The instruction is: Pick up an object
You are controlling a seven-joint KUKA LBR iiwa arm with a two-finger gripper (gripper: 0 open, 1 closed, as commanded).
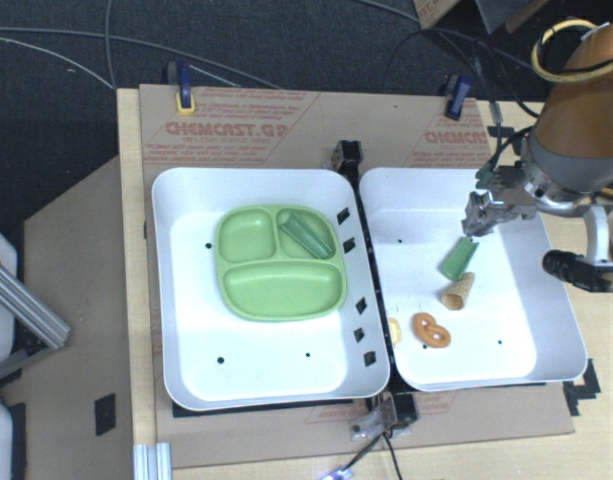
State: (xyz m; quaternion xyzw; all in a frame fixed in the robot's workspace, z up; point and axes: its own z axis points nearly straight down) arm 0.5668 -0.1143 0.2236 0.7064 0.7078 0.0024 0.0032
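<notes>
The green cylindrical piece (457,259) lies in the right bin (546,353), tilted, its upper end pointing toward the gripper (476,226) and its lower end near, perhaps touching, a tan cone-shaped piece (458,291). It looks like a toy vegetable: smooth, matte, mid-green, a short stubby rod. The gripper sits directly at its upper end; contact cannot be confirmed, and nothing shows the piece between the fingers.

Jaw state: cannot tell — the finger ends are dark and too small to separate from the wrist hardware.

Judgement on the step: this reads as the approach or closing phase of the pick. To do it well, the jaws should straddle the rod across its short axis, nearer its middle than its tip; a grip at the very end would likely let it pivot or squirt out. Descent should keep away from the cone so it is not pinched along.

Further out: a brown pretzel-shaped piece (431,330) lies below the cone, apart from it. The left bin (186,363) holds a green divided plate (280,295) with a darker green piece (307,233) in its upper right compartment.
</notes>
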